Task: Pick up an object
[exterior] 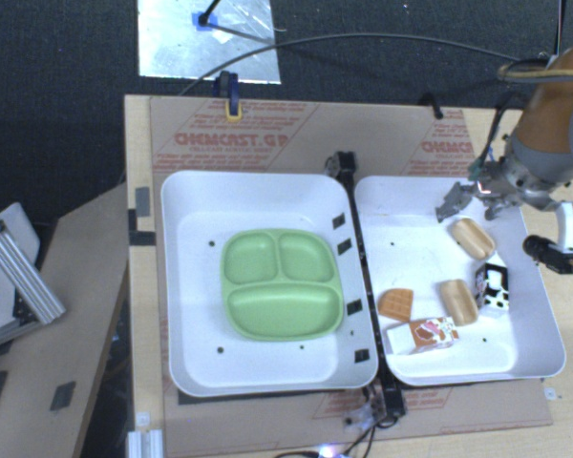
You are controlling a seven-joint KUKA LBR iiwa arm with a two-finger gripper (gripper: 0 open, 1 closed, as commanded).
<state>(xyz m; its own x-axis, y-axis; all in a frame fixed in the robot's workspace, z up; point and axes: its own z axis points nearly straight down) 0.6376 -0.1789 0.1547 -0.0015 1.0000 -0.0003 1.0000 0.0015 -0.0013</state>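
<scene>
My gripper (474, 207) hangs over the far part of the right bin (535, 351), fingers spread and nothing between them. Just below it in the view lies a tan bread roll (474, 239). Nearer the front of the same bin are a second tan roll (457, 301), a black-and-white cow-patterned carton (493, 287), a small orange waffle piece (395, 303) and a red-and-white packet (423, 334). The grey arm with its orange band (554, 113) comes in from the upper right.
The left bin (186, 256) holds a green divided plate (282, 284). A black divider with clips (358, 256) runs between the bins. A black cable (363, 38) arcs over the bench's far edge. A silver sheet (205, 27) lies behind the bench.
</scene>
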